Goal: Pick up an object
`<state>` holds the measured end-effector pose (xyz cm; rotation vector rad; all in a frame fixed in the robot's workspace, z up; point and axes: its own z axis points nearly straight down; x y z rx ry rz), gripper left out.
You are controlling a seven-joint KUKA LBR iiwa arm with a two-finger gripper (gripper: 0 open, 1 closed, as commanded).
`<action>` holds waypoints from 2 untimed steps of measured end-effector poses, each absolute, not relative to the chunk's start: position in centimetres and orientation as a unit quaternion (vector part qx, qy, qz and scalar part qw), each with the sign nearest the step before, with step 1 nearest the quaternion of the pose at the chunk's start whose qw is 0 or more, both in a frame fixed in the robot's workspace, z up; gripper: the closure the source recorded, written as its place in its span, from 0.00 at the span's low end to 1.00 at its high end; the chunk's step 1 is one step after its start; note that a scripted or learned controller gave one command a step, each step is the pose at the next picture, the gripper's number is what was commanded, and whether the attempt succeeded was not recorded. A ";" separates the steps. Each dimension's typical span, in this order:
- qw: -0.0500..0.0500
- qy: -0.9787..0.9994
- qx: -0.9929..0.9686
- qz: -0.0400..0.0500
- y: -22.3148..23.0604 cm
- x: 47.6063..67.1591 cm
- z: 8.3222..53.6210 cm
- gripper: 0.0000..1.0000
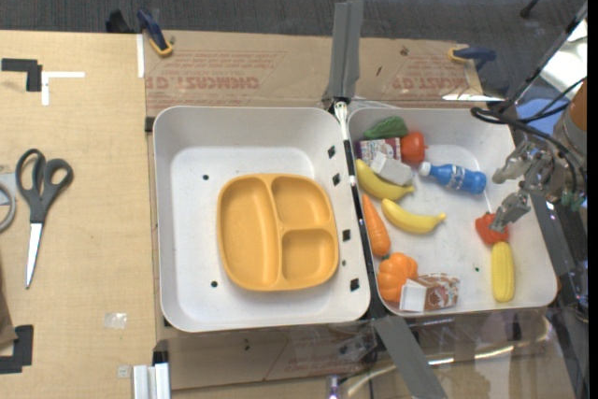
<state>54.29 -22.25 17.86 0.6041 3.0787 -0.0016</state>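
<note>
My gripper (512, 190) hangs over the right side of the right bin (447, 285), open, with nothing between its fingers. Its lower finger (509, 210) ends just above a small red toy fruit (490, 229); I cannot tell if they touch. A yellow corn cob (503, 271) lies just below that fruit. To the left of the gripper lies a blue bottle (456, 177). Further left are two bananas (411, 218), a carrot (375, 225), an orange pepper (396, 273), a snack box (430, 292), a tomato (412, 147), a small carton (381, 150) and a green vegetable (386, 127).
The left bin (177, 229) holds a yellow divided plate (277, 231). Scissors (37, 201) lie on the bench at far left. Dark cables (500, 112) run by the right bin's far right corner. A grey bar (344, 51) stands behind the wall between the bins.
</note>
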 end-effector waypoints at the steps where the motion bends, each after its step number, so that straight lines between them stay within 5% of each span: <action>1: 0.002 0.976 0.217 -0.001 -22.1 53.7 9.3 0.00; 2: 0.004 0.977 0.215 -0.002 -22.1 53.9 10.3 1.00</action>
